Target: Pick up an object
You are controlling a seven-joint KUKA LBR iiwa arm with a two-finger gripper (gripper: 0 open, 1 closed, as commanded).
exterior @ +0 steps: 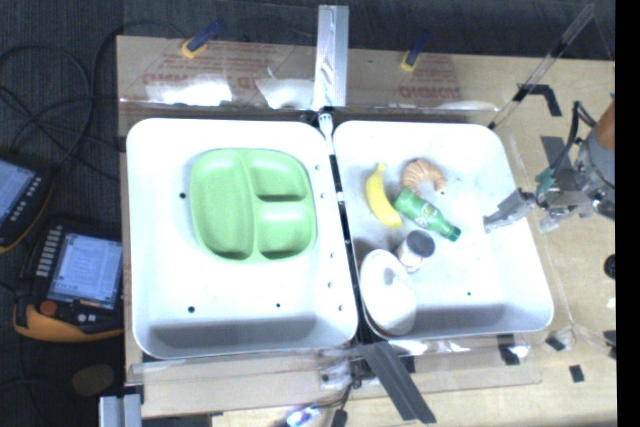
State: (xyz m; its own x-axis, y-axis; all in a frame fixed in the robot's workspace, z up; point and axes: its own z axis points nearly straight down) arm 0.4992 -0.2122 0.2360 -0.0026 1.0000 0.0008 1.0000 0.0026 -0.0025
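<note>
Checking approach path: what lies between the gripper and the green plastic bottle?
In the camera view, bare white bin floor separates the gripper from the green plastic bottle.

Objects for picking, lying in the right bin (pixel 480 310)

Yellow banana (pixel 380 198) lying lengthwise beside the divider; green bottle (pixel 428 215) lying tilted, touching it; brown croissant-like item (pixel 425 174) sitting just behind; small cup (pixel 414 247) and white object (pixel 386 289) resting near the front.
</note>
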